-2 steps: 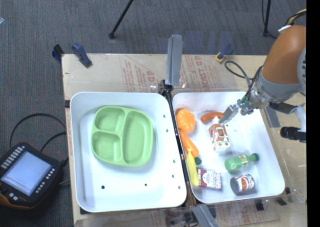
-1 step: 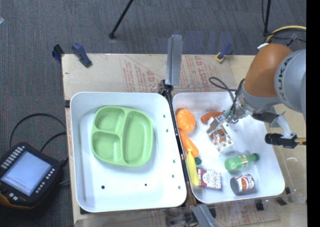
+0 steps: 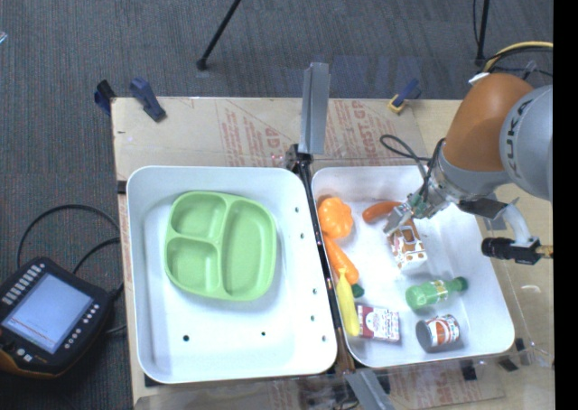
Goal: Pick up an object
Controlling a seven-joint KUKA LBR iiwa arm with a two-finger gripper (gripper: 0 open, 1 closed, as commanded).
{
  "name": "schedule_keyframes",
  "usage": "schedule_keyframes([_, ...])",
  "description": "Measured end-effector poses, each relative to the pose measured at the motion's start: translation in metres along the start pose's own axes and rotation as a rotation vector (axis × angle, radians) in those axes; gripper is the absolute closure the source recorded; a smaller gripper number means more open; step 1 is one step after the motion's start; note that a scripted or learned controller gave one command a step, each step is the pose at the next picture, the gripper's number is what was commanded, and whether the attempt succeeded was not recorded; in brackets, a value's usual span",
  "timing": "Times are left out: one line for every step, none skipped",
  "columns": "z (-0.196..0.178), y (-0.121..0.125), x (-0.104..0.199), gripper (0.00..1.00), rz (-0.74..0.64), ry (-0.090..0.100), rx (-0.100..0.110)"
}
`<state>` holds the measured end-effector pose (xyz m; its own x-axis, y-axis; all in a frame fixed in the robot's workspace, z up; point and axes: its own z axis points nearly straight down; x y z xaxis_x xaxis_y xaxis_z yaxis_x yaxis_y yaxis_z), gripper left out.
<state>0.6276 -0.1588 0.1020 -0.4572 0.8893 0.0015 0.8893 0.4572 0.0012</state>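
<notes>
A bench is seen from above, bearing two shallow white bins side by side, and places are given here relative to the small white and brown printed carton [image 3: 409, 248] in the right-hand white plastic bin [image 3: 492, 286]

Far to the left of the carton, off the bench, a black handheld control pendant with a pale screen [image 3: 45, 316] rests on the carpet. Nearer, the left-hand white plastic bin [image 3: 149, 309] holds a light green plastic plate divided into three compartments [image 3: 221, 245]

Just left of the carton an orange toy pepper [image 3: 335, 216] is seen, with an orange toy carrot [image 3: 342, 262] below it and a yellow banana-shaped toy [image 3: 347, 305] lower down. Above and left of the carton lies a small orange-red sausage-shaped toy [image 3: 378, 210]. Below and left lies a red and white box [image 3: 378, 324]

The two-finger gripper [image 3: 403, 218] is placed at the carton's upper end, apparently touching it; whether it is released or clenched on anything cannot be told

Below the carton lie a green plastic bottle on its side [image 3: 434, 292] and a red-labelled tin can [image 3: 440, 333]

The carton is judged the likeliest target. It is probably light, stiff along its edges yet crushable on its flat faces, with a slick printed skin. It is best taken across its narrower sides near the middle, with modest pressure, since it lies tilted and could swivel
</notes>
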Motion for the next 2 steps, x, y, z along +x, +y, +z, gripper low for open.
schedule_keyframes([0.0, 0.0, 0.0, 0.0, 0.0, 0.0, 0.0])
schedule_keyframes([-0.005, 0.02, 0.002, 0.0, 0.18, -0.002, 0.0])
